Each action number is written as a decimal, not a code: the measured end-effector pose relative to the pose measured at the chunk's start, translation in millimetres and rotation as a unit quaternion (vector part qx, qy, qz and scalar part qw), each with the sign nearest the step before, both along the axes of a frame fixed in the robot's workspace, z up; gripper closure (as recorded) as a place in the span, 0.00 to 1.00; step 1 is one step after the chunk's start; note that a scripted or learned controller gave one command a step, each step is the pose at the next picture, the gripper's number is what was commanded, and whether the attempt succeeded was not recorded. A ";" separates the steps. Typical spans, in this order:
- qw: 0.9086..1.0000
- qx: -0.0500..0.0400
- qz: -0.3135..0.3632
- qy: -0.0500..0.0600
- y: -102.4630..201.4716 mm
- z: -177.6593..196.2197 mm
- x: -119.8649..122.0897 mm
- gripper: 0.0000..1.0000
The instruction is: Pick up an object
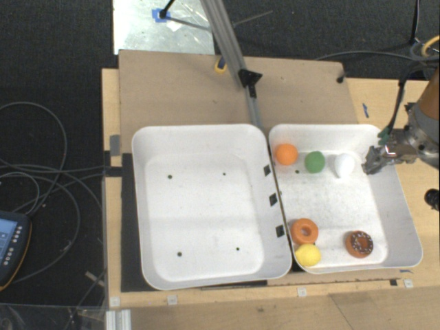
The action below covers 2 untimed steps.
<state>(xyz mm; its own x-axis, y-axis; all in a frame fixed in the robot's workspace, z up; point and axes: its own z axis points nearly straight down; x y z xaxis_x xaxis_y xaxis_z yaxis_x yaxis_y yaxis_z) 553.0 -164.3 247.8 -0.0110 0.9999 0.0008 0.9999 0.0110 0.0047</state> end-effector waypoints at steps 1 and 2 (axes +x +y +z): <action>1.000 0.001 0.000 0.002 54.7 -5.9 -2.0 1.00; 1.000 0.000 0.000 0.001 102.8 1.0 9.3 1.00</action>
<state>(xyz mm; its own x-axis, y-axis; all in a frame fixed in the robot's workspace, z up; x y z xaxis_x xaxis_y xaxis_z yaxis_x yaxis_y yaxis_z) 562.4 -61.5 248.8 -0.0112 0.9999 0.0017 0.9999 0.0112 0.0026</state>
